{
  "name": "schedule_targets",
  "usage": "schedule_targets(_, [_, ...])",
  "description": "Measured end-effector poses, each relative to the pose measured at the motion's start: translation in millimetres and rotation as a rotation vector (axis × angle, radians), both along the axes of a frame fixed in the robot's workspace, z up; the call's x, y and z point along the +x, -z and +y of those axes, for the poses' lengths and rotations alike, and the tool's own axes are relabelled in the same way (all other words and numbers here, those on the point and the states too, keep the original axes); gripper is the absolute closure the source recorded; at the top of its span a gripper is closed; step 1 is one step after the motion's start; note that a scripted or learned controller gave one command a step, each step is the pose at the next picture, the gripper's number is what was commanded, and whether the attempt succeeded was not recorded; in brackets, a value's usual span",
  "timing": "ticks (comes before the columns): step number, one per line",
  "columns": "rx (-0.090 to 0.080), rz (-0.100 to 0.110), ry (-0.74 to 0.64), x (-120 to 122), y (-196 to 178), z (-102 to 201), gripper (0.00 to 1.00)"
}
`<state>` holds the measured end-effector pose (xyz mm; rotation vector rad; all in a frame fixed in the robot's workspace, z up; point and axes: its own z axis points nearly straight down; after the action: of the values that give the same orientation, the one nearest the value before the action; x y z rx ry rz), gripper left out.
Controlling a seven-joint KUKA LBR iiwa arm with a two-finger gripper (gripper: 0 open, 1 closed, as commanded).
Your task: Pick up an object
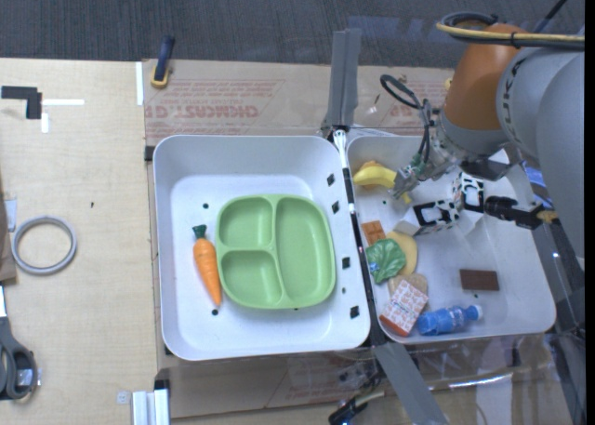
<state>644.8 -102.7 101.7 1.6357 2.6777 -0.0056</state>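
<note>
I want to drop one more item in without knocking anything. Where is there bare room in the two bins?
Left bin: bare floor right of the green tray and along the front wall; the carrot takes the tray's left side. Right bin: bare around the brown block; crowded along its left wall, banana to blue bottle.

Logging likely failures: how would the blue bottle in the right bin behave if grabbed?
The blue bottle lies on its side, so it would likely roll if nudged. Its rounded, smooth-looking body may slip from the claw. It looks small, probably light.
</note>
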Motion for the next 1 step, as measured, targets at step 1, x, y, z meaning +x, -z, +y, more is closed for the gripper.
schedule_targets(1, [0.003,0.010,0.499,12.7,7.7,-0.8,1.00])
